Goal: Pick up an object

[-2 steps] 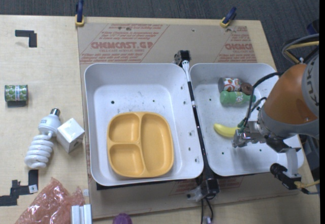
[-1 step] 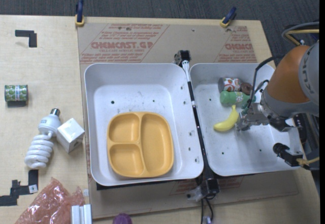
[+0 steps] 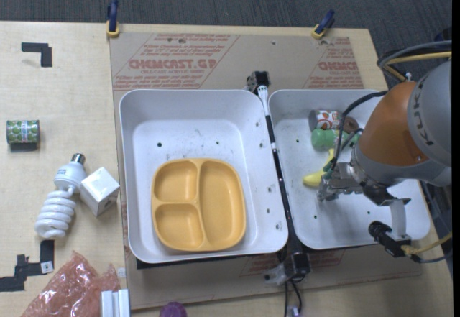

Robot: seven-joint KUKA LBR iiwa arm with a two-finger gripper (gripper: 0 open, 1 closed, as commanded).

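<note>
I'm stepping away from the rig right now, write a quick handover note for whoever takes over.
Gripper: low in the right bin, beside the yellow item; grip state unclear.
Things: yellow item, green item and small printed item lie in the right bin; yellow tray sits in the left bin.
Done: nothing seen lifted.
Left: grasp one item and raise it.

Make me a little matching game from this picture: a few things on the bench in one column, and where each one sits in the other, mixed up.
Things:
1. yellow divided plate
2. spiral light bulb
3. green toy
4. small green can

Places:
A. right bin, near the arm
B. bench, far left edge
C. left bin
D. bench, beside a white cube

Pairs: 1-C, 2-D, 3-A, 4-B
</note>
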